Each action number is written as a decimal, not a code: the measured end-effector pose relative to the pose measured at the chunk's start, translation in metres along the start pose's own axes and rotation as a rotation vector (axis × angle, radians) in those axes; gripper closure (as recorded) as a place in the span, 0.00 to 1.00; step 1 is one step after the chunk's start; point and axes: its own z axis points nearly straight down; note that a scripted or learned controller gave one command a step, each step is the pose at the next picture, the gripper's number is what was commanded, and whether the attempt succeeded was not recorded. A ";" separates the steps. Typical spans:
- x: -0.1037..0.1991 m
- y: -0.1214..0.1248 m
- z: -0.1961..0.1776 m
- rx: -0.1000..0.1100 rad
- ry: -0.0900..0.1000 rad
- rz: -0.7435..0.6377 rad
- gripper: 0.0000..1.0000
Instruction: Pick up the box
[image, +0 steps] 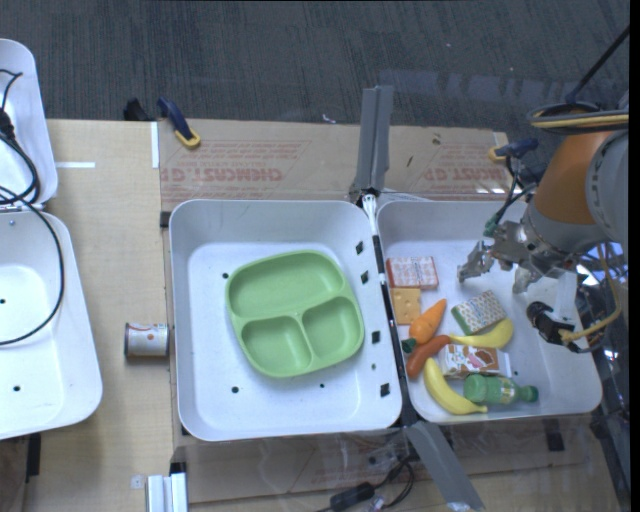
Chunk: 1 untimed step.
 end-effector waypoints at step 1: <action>0.022 0.002 -0.084 0.000 0.000 0.005 0.00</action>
